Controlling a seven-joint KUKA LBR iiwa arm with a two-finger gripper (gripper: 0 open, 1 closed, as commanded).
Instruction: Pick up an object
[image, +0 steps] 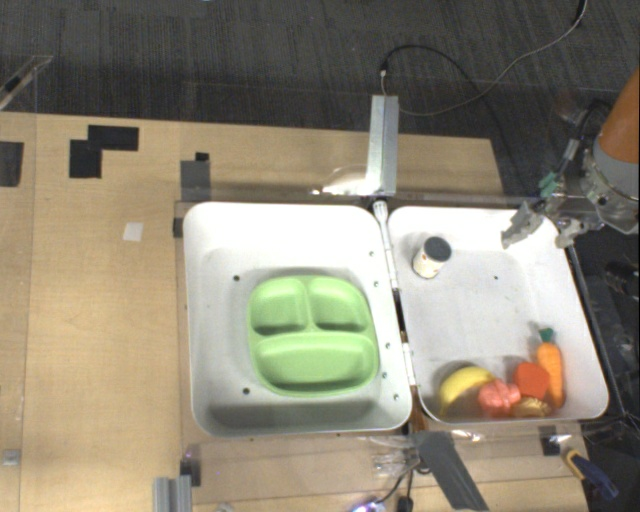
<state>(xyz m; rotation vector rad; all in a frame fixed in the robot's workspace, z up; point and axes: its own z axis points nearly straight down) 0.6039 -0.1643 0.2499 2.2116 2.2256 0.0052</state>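
Two gripper (541, 228) fingers spread, nothing between, arm (618, 150) cut off (right edge), toys (508, 387) bunched indistinctly.

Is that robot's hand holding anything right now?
No. The hand hangs open over the right bin's far corner, with nothing between its fingers.

A pale, matt wood-grain bench (90, 330) carries two smooth white plastic bins (205, 300), one bearing a softly glossy green plastic divided plate (312, 332), the other shiny plastic toy food, including a yellow banana (466, 383) and orange carrot (550, 366).
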